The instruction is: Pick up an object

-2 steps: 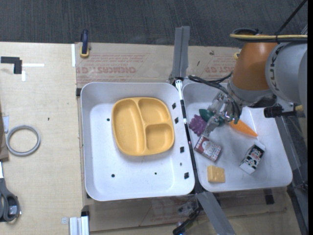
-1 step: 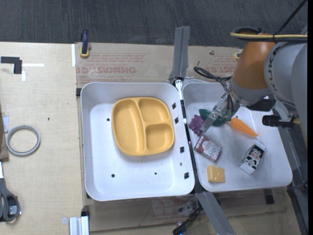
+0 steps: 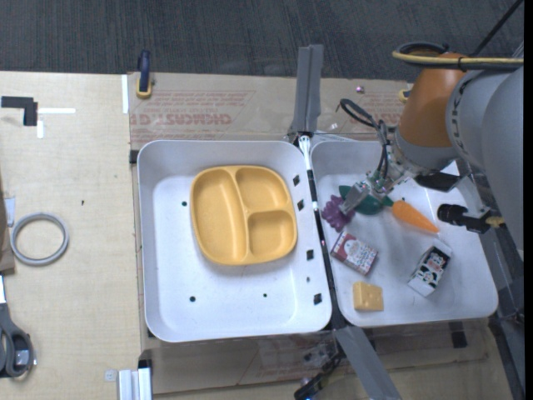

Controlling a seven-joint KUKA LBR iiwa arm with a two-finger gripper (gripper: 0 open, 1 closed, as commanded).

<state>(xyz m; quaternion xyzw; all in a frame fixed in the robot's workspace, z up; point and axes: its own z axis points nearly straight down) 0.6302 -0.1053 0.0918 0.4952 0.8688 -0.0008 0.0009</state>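
My gripper (image 3: pixel 360 196) reaches down into the right bin (image 3: pixel 466 307), near its left wall. It hovers right over a purple bunch of grapes (image 3: pixel 336 212) and a green leafy piece (image 3: pixel 371 206); whether it touches them is hidden. An orange carrot (image 3: pixel 414 216) lies just to its right. Nearer the front of the bin lie a red carton (image 3: pixel 354 253), a yellow cheese wedge (image 3: pixel 367 297) and a black-and-white milk carton (image 3: pixel 429 271).
The left bin (image 3: pixel 166 290) holds a yellow divided plate (image 3: pixel 244 213). A metal divider (image 3: pixel 308 90) runs between the bins at the back. On the bench at the left lie a grey tape ring (image 3: pixel 37 238) and scissors (image 3: pixel 14 350).
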